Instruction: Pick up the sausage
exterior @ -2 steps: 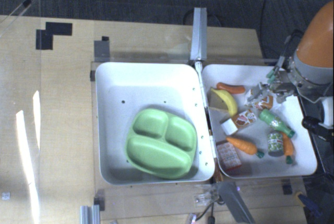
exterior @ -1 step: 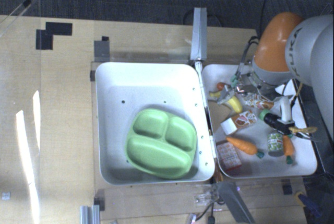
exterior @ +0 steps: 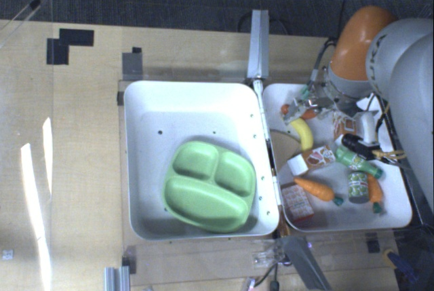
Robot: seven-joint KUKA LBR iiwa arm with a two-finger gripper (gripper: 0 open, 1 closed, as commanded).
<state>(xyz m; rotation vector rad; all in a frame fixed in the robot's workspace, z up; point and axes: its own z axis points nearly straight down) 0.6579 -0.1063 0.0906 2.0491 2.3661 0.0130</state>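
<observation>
Progress is judged to be at an early stage: nothing is seen lifted out of the right bin [exterior: 401, 214], and the pick itself is not yet done. The arm [exterior: 400, 59] is reached in over the far part of this bin, and the end effector [exterior: 313, 101] is seen low among the things there, near the far left corner.

A small reddish-brown piece [exterior: 293, 108], lying just beside the end effector at that corner, is taken to be the sausage, but it is too small and too blurred to be named with certainty. It appears to rest on the bin floor, and it is not seen to be gripped.

Whether the end effector is open or closed cannot be told, because its tip is hidden among cables and metal parts. It also cannot be decided whether the reddish piece is touched by it or only neared.

The banana [exterior: 304, 134] is placed just in front of the end effector. A carrot [exterior: 317, 189] and a green bottle [exterior: 357, 186] are found nearer the front of the bin. In the left bin [exterior: 135, 147] a green tray [exterior: 211, 184] is kept, well apart from the work.

What is left, by this judgement, is the closing on the sausage and the lifting of it clear of the bin.
</observation>
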